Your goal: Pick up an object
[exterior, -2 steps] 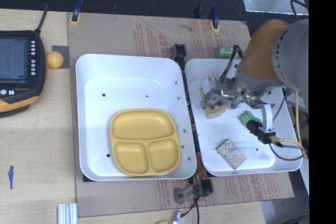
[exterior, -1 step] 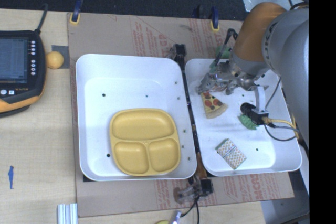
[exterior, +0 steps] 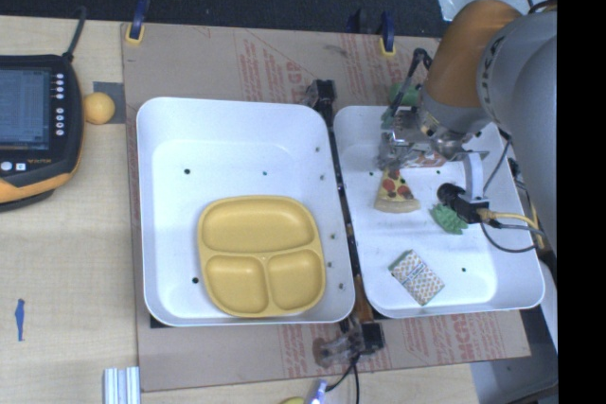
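In the right bin [exterior: 511,284] a toy pizza slice [exterior: 397,194] lies with its tip pointing to the far wall. My gripper [exterior: 393,156] hangs right over that tip, at the far end of the bin, on the grey arm with the orange band. Whether it touches the slice is unclear. A small green toy [exterior: 448,219] lies to the right of the slice. Nearer the front wall rests a small patterned packet [exterior: 417,277].
The left bin [exterior: 166,147] holds a yellow divided plate [exterior: 260,253] in its front half. A teach pendant [exterior: 33,128] and an orange ball [exterior: 98,107] sit on the bench to the left. Clamps grip the cardboard under the bins at its far edge.
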Controlling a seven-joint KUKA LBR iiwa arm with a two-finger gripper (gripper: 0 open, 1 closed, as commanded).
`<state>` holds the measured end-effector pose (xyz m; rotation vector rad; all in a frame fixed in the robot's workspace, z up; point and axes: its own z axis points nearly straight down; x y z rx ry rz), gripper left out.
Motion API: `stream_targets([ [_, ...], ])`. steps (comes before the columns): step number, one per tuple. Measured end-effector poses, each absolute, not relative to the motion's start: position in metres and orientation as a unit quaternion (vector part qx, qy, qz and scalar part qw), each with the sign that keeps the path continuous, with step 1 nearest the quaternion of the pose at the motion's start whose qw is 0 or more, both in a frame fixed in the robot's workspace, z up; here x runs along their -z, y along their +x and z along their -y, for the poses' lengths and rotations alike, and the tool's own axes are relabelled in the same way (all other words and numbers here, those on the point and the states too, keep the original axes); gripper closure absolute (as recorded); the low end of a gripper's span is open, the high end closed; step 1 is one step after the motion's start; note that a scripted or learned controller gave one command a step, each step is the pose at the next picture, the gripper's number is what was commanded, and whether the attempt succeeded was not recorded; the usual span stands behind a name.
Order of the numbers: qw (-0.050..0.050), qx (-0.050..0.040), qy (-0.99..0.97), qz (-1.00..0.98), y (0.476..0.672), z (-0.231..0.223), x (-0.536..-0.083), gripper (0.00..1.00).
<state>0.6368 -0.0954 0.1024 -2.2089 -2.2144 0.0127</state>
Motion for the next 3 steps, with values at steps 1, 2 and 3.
stream_targets([
  [1,0.0,-0.0001,-0.707,0.707,0.636,0.101,-0.174,1.0],
  [2,0.001,-0.0005,-0.707,0.707,0.636,0.101,-0.173,0.0],
  [3,0.002,-0.0022,-0.706,0.709,0.618,0.106,-0.091,0.0],
])
